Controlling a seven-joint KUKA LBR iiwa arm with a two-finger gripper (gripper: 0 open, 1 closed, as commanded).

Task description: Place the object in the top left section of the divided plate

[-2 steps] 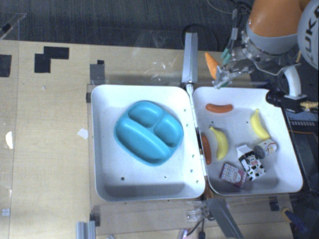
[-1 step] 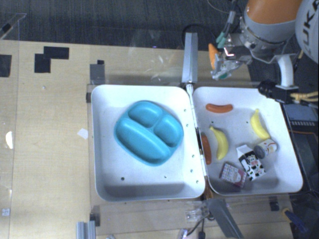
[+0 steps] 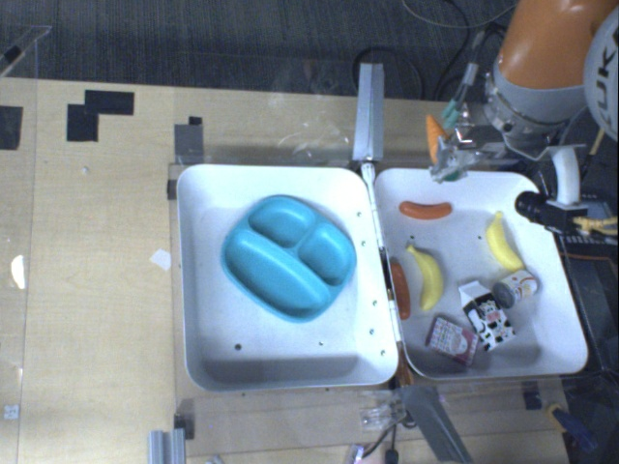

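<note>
The end effector (image 3: 453, 162) hangs over the far rim of the right bin (image 3: 571, 346); whether it is spread or pressed together I cannot tell. Nothing is yet lifted. The nearest pick is the hot dog sausage (image 3: 426, 210): drop squarely across its short width, then carry to the blue divided plate (image 3: 288, 254) and its top left section (image 3: 279, 217).

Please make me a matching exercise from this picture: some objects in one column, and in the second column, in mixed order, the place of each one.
Things:
1. blue divided plate
2. hot dog
3. patterned card
4. gripper

Places:
A. near the front edge of the right bin
B. in the left bin
C. over the back rim of the right bin
D. at the back of the right bin, lying crosswise

Pairs: 1-B, 2-D, 3-A, 4-C
</note>
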